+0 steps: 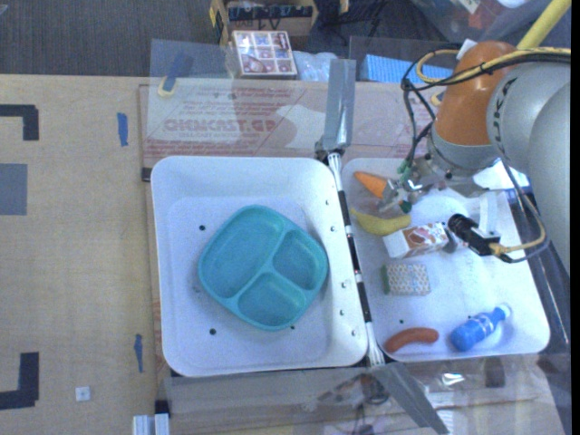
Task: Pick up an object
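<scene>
**Claw low over the carrot and banana in the right bin**

I see two shallow white bins side by side on the pale wooden tabletop point(72, 270). The left bin point(181, 188) holds one thing: a teal plate point(263, 266), smooth plastic with rounded corners and three compartments, lying tilted near the bin's middle.

The right bin point(526, 324) carries the small items. An orange carrot point(369, 183), tapered, lies in its far left corner. Just nearer is a yellow banana point(381, 223), curved and smooth. Beside the banana sits a small carton point(426, 237), red and white; its print is too small for me to read. Nearer the bin's middle lies a sponge point(407, 278), a speckled greenish block with a rough look. Along the near edge are a reddish sausage point(411, 338) and a blue bottle point(478, 329) lying on its side with a white cap.

The claw point(399, 191) hangs at the far left of the right bin, just right of the carrot and just above the banana's upper end, touching or nearly so; I cannot tell which. I cannot tell how it is set, and I see nothing held in it. Above it the arm shows its orange band point(471, 98), glossy, with yellow and black cables looping around.

Beyond the bins a clear sheet point(236, 125) bears faint red lettering that I cannot make out.
</scene>
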